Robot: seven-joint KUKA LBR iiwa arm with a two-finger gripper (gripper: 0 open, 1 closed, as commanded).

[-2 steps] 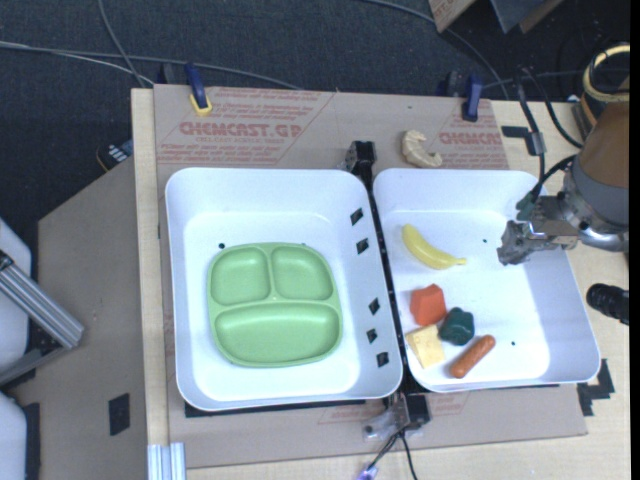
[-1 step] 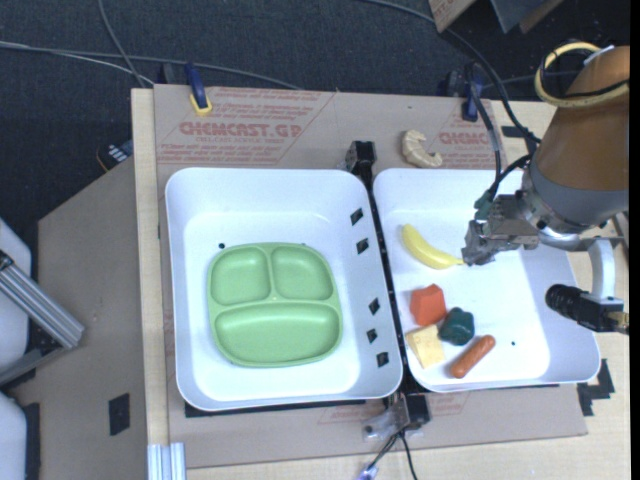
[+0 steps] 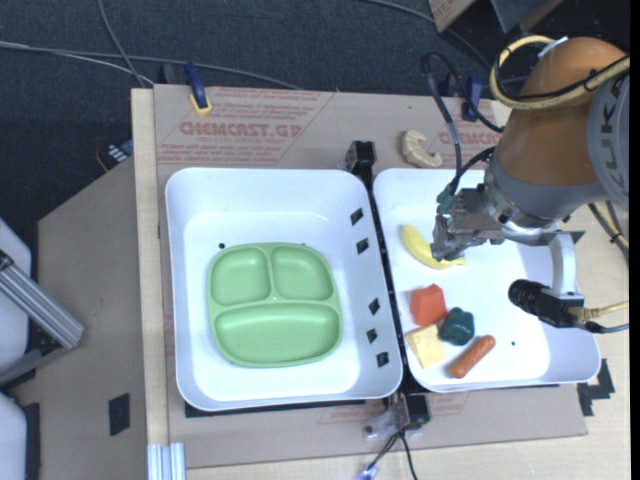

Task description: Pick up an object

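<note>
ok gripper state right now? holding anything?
Gripper: down over the banana in the right bin; open or closed cannot be told, and no hold is visible.

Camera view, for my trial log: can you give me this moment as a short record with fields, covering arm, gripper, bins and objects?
arm: grey arm with orange band, reaching in from the right over the right white bin
gripper: two-finger gripper down at the yellow banana-shaped toy; grasp cannot be told
left white bin: green divided plastic plate
right bin, near edge: red block, teal lump, pale yellow cube, orange sausage-shaped toy
bench behind bins: beige lump
</note>
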